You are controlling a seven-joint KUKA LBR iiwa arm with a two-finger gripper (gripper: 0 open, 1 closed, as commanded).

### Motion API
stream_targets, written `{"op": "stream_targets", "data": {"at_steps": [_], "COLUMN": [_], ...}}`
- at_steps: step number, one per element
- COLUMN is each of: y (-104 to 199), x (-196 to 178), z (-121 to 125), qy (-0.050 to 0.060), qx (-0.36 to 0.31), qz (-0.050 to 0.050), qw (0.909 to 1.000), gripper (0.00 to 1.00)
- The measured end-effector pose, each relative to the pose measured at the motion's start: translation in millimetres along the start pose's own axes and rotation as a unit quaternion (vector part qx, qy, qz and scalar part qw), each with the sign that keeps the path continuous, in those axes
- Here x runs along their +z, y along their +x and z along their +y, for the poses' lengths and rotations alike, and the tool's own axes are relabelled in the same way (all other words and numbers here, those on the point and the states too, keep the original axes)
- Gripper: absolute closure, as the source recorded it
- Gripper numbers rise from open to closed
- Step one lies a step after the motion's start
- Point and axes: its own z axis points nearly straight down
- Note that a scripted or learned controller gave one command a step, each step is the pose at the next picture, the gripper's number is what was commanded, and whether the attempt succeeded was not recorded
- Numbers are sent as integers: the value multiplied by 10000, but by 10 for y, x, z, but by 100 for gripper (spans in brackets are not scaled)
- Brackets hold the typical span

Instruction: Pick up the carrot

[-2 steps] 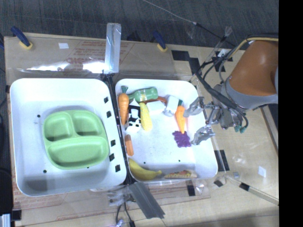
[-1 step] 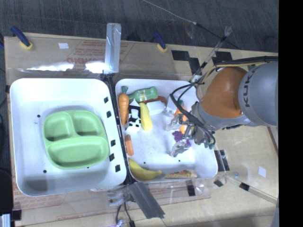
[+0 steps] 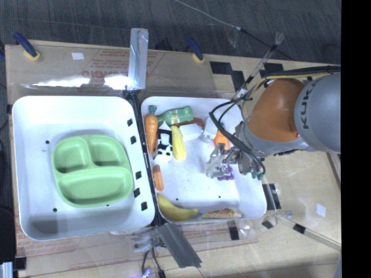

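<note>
right now the carrot [image 3: 151, 133] lies in the right bin [image 3: 250, 197], up against its left wall, with its green top pointing to the far side. just beside it are a corn cob [image 3: 178, 143] and a green toy [image 3: 178, 116] with a light handle. a banana [image 3: 174, 209] lies at the near edge of that bin, and a small orange piece [image 3: 158, 179] lies by the left wall below the carrot. the left bin [image 3: 29, 155] has a green tray [image 3: 91, 169] with three parts in it. the gripper [image 3: 220, 165] is down low in the right bin, well apart from the carrot, over on the right side, near something purple. whether the pincer is released or clenched on something is too blurry to tell. from here a few things could go wrong, i think. the arm has to cross the bin to the left, and it could bump the corn on the way. the carrot is so close to the wall that one side of the pincer may hit the wall and miss. it could also grab the corn or the small orange piece by mistake, since they sit so near.
</note>
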Motion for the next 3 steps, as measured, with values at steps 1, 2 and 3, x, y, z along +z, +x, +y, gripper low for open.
{"op": "stream_targets", "data": {"at_steps": [1, 2, 3], "y": [0, -18, -18], "x": [1, -103, -102], "z": [4, 22, 27], "qy": [-2, 3, 1], "qx": [-2, -44, -46], "qz": [2, -14, -12], "qw": [10000, 10000, 10000], "gripper": [0, 100, 0]}}
